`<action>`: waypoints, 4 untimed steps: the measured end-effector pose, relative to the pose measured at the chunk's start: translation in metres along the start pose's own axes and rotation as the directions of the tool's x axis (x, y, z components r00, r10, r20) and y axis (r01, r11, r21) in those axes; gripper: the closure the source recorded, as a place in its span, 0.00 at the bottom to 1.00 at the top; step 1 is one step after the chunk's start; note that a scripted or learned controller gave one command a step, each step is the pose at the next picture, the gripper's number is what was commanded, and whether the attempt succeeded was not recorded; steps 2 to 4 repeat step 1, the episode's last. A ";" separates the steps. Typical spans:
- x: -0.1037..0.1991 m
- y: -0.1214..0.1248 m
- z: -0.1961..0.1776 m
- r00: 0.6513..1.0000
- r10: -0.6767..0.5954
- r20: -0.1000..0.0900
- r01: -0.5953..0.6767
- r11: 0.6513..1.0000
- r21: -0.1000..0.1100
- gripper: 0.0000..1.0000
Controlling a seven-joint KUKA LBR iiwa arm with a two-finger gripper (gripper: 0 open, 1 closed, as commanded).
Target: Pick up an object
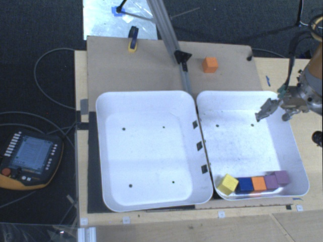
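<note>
Currently hovering over right bin (287,135), upper right: tool (275,110), fingers spread, gripping nothing. Along bin's near edge, well apart from tool: yellow (227,184), blue (245,184), orange (259,183), purple (277,178) blocks.

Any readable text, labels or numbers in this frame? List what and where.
None legible.
Teach pendant: its screen and buttons are too blurred to read.
Blocks in the right bin, yellow to purple: plain faces.
Orange cube on the board: no marking.
</note>
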State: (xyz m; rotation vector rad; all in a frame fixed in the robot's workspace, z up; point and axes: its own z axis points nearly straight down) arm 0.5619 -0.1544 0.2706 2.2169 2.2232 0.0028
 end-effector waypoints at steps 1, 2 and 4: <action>-0.021 -0.005 0.013 1.000 0.004 0.001 -0.004 1.000 0.002 0.00; -0.021 -0.005 0.013 1.000 0.004 0.001 -0.004 1.000 0.002 0.00; -0.021 -0.005 0.013 1.000 0.004 0.001 -0.004 1.000 0.002 0.00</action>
